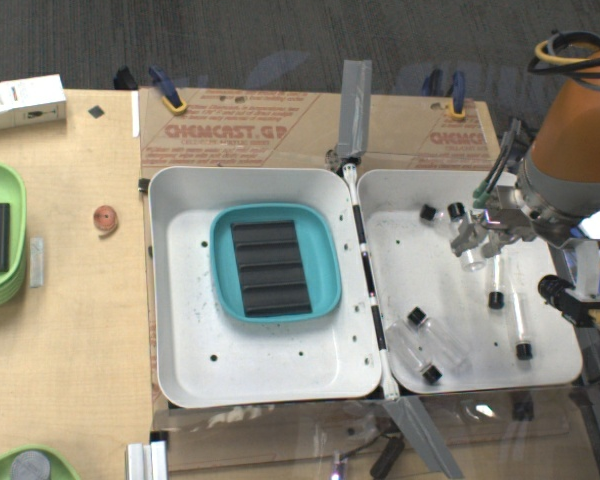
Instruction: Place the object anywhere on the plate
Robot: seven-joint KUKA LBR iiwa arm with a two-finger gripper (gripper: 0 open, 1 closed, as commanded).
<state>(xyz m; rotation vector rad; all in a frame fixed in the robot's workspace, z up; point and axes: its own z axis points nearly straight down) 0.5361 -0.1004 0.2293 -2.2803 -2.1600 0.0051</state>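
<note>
The robot's claw (pixel 477 230) hangs over the back half of the right-hand bin (pixel 540 368), above a scatter of clear vials with black caps. One vial (pixel 472 258) lies directly beneath the claw, close under its tip; whether it is touched or clamped cannot be told from this angle, nor whether the claw stands apart or together. Other vials lie near the bin's back edge (pixel 429 212), along its right side (pixel 521 330) and toward its front edge (pixel 425 360); the two on the right side have their long axes running roughly front to back. The teal plate (pixel 223 268) sits in the middle of the left-hand bin (pixel 180 368), carrying a dark ribbed block (pixel 270 266), so any carried vial must travel left across the divider between the bins. Legible print is limited to the cardboard (pixel 240 128) behind the bins, reading "CHEMCAST", repeated in part at the desk's back right.
</note>
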